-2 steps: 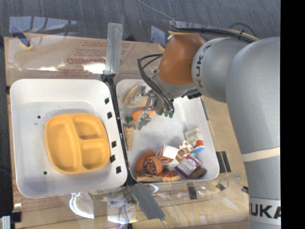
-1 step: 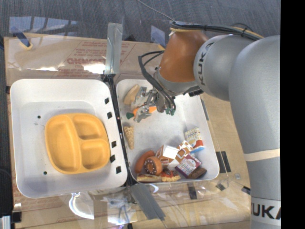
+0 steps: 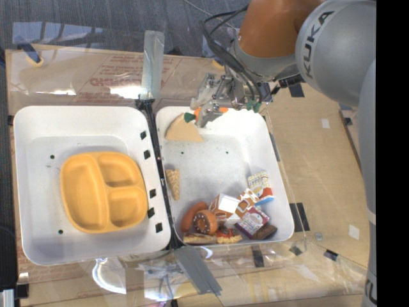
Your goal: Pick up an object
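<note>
While gripper [image 3: 211,104] hovers, tan wedge [image 3: 183,130], small carrot [image 3: 203,114]

Lighting: bright, even, overhead; no hard directional source evident.
Glare: strong white blowout on the right bin [image 3: 276,165] floor, upper centre of the frame, just below the gripper [image 3: 220,102]; soft sheen on the clear plastic sheet [image 3: 64,75] at upper left and along the bottom edge.
Shadows: soft, faint grey inside the left bin [image 3: 25,171], lower left corner; a dim patch beneath the arm [image 3: 332,37].
Focus: moderately sharp overall; small packets at lower centre slightly soft. Gripper detail muddled by glare.
Distortion: mild bowing of lines at edges.
</note>
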`<move>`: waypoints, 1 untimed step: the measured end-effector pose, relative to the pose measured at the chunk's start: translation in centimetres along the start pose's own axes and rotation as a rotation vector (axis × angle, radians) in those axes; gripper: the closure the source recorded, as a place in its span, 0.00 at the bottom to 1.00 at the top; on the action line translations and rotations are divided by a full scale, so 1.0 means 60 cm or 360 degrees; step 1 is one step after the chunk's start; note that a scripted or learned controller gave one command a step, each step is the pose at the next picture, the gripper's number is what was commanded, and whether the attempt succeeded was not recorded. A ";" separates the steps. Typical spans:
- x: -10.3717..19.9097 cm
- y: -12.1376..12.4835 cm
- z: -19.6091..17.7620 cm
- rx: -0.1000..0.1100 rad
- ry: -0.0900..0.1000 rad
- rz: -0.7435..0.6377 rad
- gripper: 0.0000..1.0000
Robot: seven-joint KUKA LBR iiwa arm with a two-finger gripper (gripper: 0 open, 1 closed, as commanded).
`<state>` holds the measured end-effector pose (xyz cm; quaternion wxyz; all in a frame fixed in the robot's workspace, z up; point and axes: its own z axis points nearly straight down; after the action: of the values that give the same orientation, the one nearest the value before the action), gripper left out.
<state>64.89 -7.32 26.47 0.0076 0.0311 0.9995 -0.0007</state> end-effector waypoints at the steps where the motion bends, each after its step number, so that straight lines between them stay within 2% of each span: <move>1: 0.001 0.001 -0.009 0.0000 0.0012 -0.0006 1.00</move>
<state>64.81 -7.23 27.01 0.0037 0.0292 0.9996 -0.0005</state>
